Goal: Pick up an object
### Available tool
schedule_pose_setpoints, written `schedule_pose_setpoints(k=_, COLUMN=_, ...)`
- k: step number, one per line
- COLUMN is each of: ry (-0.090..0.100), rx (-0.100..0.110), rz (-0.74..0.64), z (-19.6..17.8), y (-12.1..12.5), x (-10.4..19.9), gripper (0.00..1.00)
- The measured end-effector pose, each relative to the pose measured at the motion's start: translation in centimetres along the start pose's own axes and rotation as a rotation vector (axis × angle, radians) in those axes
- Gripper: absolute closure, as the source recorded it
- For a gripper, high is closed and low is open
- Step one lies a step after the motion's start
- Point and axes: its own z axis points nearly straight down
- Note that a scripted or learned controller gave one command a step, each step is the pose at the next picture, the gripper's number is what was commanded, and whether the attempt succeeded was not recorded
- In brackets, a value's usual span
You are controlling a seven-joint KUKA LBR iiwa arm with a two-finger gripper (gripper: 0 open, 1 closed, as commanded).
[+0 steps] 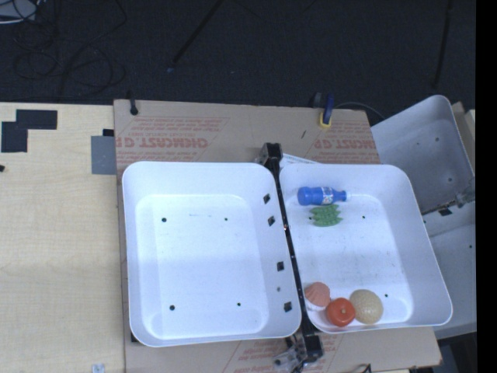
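Bottle (321, 196), blue, lies on its side at the right bin's (423, 255) far end, just above a green toy (327, 216). Near corner: pink shell (316, 294), red tomato (340, 311), tan ball (366, 305), clustered together. Jaws' state: cannot tell.

High slanted overhead view onto both bins (423, 231)
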Motion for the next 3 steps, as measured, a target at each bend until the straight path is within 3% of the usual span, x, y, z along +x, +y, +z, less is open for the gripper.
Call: schedule_pose_setpoints(k=3, ry=0.0, rx=0.0, rz=0.0, z=-4.1, y=0.0, x=0.3, gripper=0.0)
